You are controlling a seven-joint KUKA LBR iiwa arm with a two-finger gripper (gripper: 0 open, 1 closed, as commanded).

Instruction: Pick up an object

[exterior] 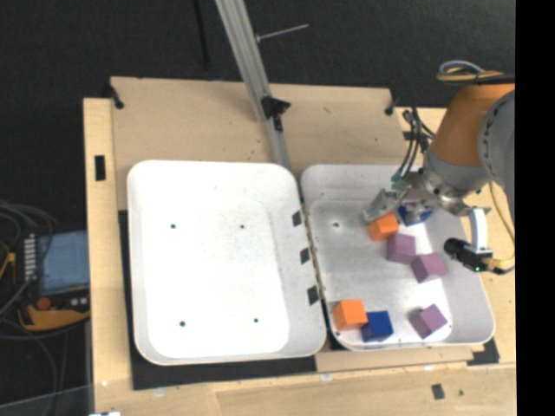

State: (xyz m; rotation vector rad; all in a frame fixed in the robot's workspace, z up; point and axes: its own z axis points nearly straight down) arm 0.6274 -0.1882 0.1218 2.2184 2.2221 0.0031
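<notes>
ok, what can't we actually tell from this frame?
- End effector: its own body hides the fingertips; open or shut unclear.
- Orange block beneath it: gripped or just touched, too small to judge.
- Blue object behind it: mostly covered by the wrist.
- Arm: cut off at the right.

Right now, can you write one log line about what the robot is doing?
gripper low in right bin | over orange block | grasp unconfirmed | other blocks lying in bin
</notes>
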